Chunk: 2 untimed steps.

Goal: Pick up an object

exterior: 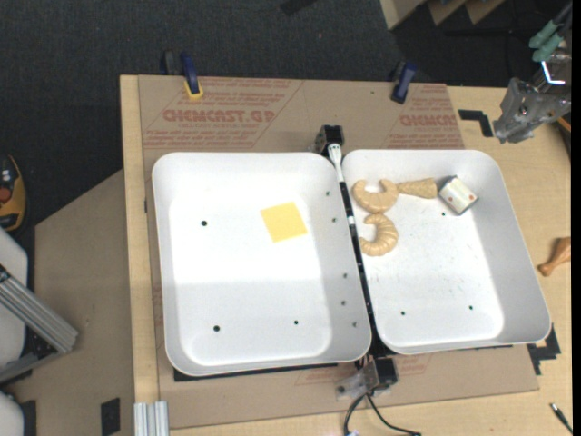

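Note:
A flat yellow square lies in the left bin, a little above its middle. In the right bin, near the back, lie a curled tan piece, a second curled tan piece just below it, and a longer tan piece. A small white block rests to the right of them. My gripper hangs at the upper right, beyond the right bin's back corner and off to the side of every object.
The bins sit on a brown board held by blue clamps at the back. A black bracket stands between the bins at the rear. A brown object pokes in at the right edge.

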Tool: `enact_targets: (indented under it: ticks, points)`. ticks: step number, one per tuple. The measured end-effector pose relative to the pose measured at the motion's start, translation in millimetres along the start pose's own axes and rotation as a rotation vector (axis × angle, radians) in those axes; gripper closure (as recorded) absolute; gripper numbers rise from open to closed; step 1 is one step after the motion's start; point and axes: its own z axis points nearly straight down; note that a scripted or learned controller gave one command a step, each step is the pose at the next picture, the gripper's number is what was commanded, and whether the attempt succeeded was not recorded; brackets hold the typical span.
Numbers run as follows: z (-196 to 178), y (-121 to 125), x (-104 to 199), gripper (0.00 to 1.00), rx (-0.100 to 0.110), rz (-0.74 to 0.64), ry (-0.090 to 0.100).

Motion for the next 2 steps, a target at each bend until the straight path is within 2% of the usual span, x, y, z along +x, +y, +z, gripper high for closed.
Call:
enact_targets:
  ticks: [1, 2]
  points:
    - [105, -20, 71, 1.00, 0.033, -0.006, 0.002]
    - [-21, -15, 73, 1.00, 0.005, -0.001, 0.003]
